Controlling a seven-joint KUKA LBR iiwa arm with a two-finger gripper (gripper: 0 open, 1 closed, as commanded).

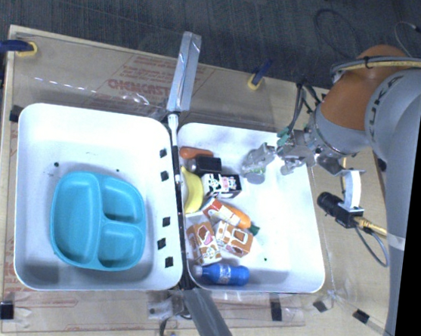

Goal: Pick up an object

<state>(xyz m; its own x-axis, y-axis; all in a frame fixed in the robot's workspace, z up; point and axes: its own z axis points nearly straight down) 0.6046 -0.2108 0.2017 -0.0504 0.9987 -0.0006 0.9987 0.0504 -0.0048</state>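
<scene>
The gripper (261, 162) hovers over the right bin (294, 234), its state impossible to tell; the objects (216, 217) lie piled by the divider, none lifted yet.

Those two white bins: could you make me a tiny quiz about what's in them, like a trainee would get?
1. True or false: the blue divided tray lies in the left bin.
2. Which item lies nearest the front edge of the right bin? A) blue bottle B) yellow banana C) orange carrot
3. Fill in: the claw hovers over the ____ bin.

Key:
1. True.
2. A, the blue bottle; the yellow banana sits by the divider, farther back.
3. Right.
</scene>
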